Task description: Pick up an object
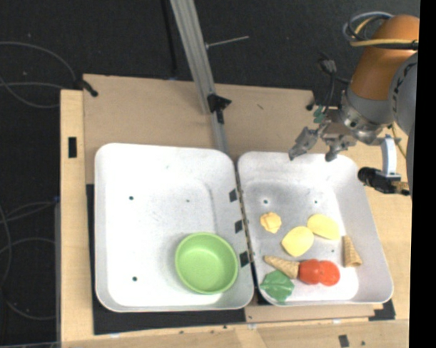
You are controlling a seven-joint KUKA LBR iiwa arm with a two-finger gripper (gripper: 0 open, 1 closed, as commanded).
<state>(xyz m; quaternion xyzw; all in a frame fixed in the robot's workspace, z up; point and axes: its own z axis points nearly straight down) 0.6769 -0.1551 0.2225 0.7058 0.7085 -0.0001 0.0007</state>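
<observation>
Near the right bin's (359,210) front, the small yellow piece (298,241), probably light hard plastic, suits a grip across its middle; gripper (313,149) hovers far-side, fingers apart.

Green bowl (206,263), red tomato (319,272), yellow pieces (298,241), white bins (153,182), orange arm band (383,58)

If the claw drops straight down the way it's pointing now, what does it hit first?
Probably bare floor at the far end of the right bin. The claw, fingers spread, hangs over that back edge, and the food pieces, like the pale yellow one, lie nearer the front. Depth is hard to judge.
</observation>
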